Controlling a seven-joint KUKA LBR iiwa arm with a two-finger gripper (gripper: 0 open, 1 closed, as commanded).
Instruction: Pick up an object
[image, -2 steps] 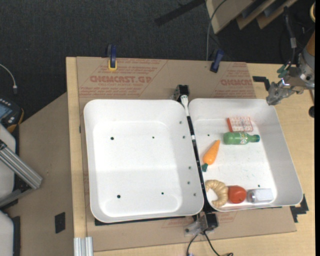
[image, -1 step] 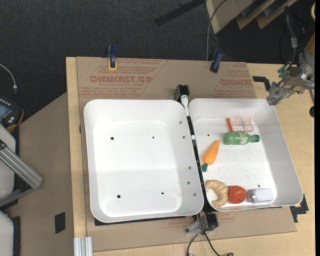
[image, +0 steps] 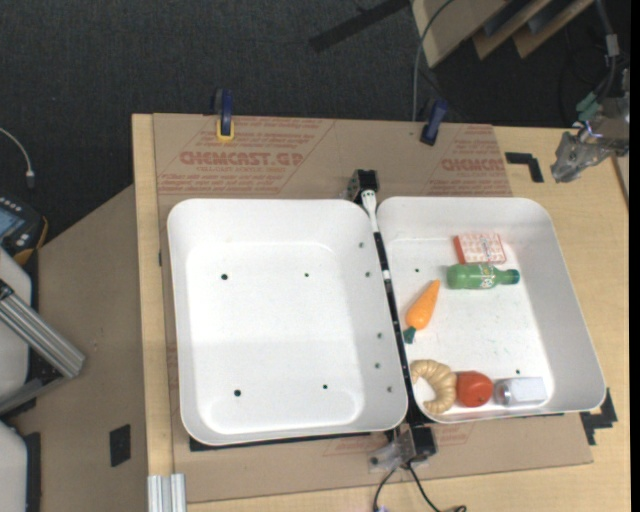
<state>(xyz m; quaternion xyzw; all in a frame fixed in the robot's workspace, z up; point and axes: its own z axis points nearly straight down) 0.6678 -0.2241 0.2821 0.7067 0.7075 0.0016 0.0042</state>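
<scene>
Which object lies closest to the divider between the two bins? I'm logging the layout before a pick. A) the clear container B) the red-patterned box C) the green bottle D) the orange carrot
D: the orange carrot lies in the right bin next to the divider, nearer it than the other options.

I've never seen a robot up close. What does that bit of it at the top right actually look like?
Little of it is in view: a small pincer of pale grey metal with dull, angular parts, and thin dark cables running beside it towards the picture's edge. It is too small and blurred to make out any markings.
</scene>
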